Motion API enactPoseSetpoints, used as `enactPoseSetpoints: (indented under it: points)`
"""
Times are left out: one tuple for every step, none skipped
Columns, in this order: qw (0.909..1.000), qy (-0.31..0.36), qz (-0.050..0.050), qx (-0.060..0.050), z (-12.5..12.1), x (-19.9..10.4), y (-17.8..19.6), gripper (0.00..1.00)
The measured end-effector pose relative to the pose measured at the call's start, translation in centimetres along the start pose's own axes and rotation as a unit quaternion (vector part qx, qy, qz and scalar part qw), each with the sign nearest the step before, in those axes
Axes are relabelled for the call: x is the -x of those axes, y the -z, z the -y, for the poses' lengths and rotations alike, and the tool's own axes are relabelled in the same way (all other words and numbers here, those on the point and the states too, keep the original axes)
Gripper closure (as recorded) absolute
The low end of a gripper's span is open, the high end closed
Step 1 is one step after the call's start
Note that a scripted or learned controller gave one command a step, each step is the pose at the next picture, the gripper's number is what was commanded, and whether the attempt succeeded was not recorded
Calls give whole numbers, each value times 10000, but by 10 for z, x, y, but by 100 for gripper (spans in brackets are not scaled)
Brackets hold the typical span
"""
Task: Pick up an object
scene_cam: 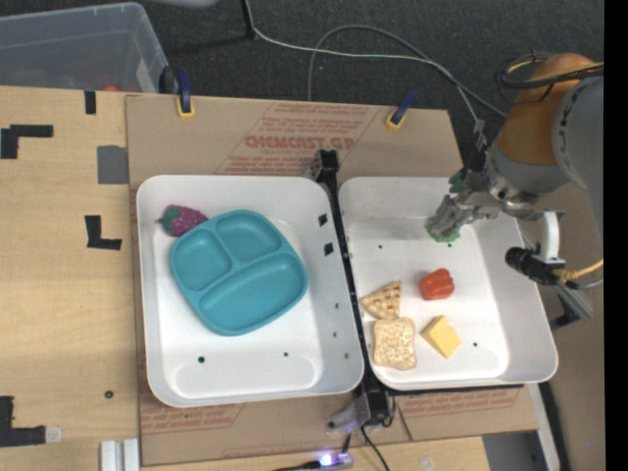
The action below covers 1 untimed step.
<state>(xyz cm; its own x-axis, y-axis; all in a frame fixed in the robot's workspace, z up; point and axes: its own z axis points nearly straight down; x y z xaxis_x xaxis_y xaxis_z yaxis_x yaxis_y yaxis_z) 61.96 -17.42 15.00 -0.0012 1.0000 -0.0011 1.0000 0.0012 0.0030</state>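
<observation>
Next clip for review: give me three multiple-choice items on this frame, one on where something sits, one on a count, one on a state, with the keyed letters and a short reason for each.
1. Where does the teal divided plate lie?
A. In the left bin
B. In the right bin
C. On the cardboard

2. How many food pieces lie together in the right bin's near part?
A. Two
B. Four
C. Six

3. Where is the gripper?
A. Over the plate
B. Outside both bins
C. Low over the right bin's far part

Key: 1 A, it fills the left bin. 2 B: pizza slice, red pepper, bread slice, cheese block. 3 C, it is beyond the food.
</observation>
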Motion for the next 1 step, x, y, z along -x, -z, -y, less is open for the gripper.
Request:
enactPoseSetpoints:
  points:
    - [10000,-3,0,0,7,4,48,100]
